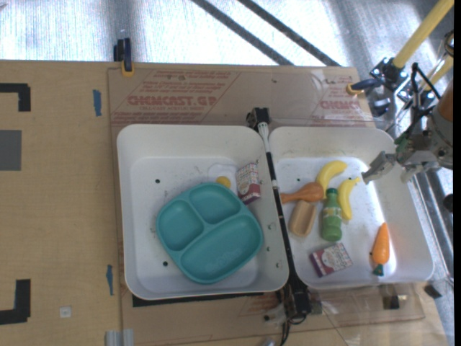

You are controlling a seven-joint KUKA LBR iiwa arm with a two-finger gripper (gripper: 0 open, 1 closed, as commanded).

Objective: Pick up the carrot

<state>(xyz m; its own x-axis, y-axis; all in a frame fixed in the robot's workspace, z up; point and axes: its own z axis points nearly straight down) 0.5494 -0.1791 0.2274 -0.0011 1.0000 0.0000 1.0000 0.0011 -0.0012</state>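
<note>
The carrot (381,245) is orange with a green stub at its near end. It lies along the right wall of the right bin (414,215), close to the front corner. My gripper (380,166) hangs over the back right part of that bin, well behind the carrot and apart from it. The gripper's tip points left toward the bananas (340,182). Nothing is visibly held in it.
The right bin also holds a green bottle (331,215), a bread roll (302,218), an orange drumstick (304,193) and a small carton (330,259). The left bin (137,193) holds a teal divided plate (209,231), a second carton (248,182) and a fried egg toy (222,176).
</note>
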